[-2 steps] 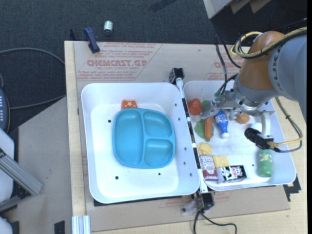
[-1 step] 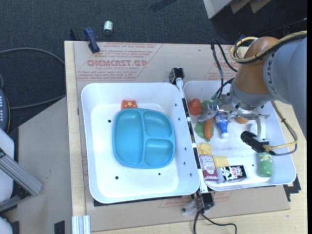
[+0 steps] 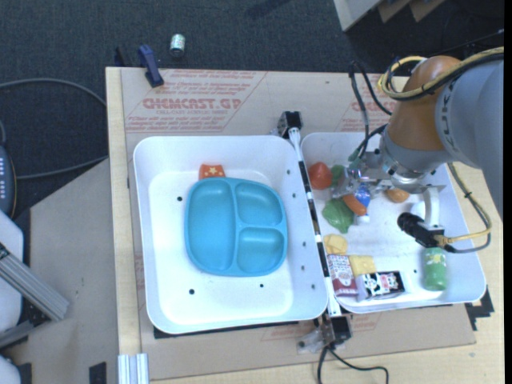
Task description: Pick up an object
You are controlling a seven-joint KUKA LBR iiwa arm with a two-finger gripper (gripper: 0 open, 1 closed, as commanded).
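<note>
The light was bright and even from above. The white bins [image 3: 152, 214] shone a little. Shadows were soft. The picture looked slightly fuzzy, and the floor [image 3: 56, 22] was dark.

We find the right bin [image 3: 472, 250] crowded: toys cluster near its left wall, cards [image 3: 364, 277] along its front edge, a green bottle [image 3: 435, 269] at its front right corner. In the left bin [image 3: 152, 238] a blue plate [image 3: 236, 225] takes the middle, leaving its edges free

Grey arm [image 3: 448, 110] lowered, claw [image 3: 362, 184] down
</note>
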